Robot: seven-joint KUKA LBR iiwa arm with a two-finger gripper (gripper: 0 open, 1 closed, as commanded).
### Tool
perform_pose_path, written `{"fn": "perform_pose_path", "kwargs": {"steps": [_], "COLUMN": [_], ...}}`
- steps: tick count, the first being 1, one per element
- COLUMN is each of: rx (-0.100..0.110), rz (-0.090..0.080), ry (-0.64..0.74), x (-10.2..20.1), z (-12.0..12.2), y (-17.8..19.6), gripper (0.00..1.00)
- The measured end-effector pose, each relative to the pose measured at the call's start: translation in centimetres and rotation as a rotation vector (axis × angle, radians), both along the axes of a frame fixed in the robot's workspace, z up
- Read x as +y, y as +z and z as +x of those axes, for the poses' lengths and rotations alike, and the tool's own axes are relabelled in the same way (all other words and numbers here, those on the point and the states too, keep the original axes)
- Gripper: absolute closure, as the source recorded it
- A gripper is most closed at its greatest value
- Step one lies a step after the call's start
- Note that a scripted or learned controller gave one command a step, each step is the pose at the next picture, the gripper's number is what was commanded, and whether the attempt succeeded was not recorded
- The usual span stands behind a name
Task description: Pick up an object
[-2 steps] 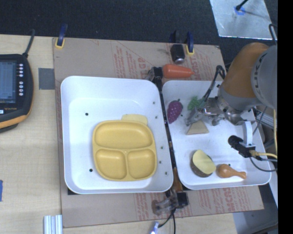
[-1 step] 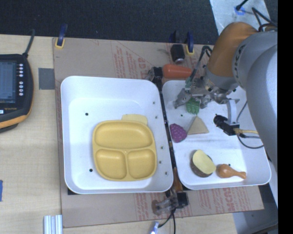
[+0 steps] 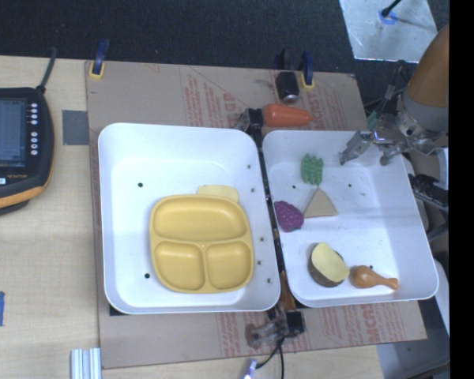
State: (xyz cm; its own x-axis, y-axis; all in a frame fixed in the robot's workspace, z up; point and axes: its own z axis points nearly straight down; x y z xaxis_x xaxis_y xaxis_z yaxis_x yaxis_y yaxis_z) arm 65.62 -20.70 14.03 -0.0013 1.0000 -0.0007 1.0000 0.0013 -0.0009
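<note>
My claw (image 3: 370,149) hangs open and holds nothing, upper right. The green toy (image 3: 312,168) just left of it looks light and bumpy. I would pinch its narrow sides.

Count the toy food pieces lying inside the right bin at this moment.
5: green piece at the far middle, tan wedge just below it, purple cluster against the left wall, halved potato near the front, drumstick beside it. None looks hidden.
</note>
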Motion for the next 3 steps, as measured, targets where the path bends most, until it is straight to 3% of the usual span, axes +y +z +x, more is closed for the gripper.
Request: {"fn": "perform_pose_path", "kwargs": {"steps": [1, 2, 3], "rx": [0.002, 0.004, 0.004], "rz": [0.001, 0.001, 0.001], "ry": [0.003, 0.002, 0.004], "x": [9.0, 7.5, 11.0], "z": [0.0, 0.0, 0.0], "y": [-2.6, -4.8, -4.8], "gripper": [0.0, 0.0, 0.0]}}
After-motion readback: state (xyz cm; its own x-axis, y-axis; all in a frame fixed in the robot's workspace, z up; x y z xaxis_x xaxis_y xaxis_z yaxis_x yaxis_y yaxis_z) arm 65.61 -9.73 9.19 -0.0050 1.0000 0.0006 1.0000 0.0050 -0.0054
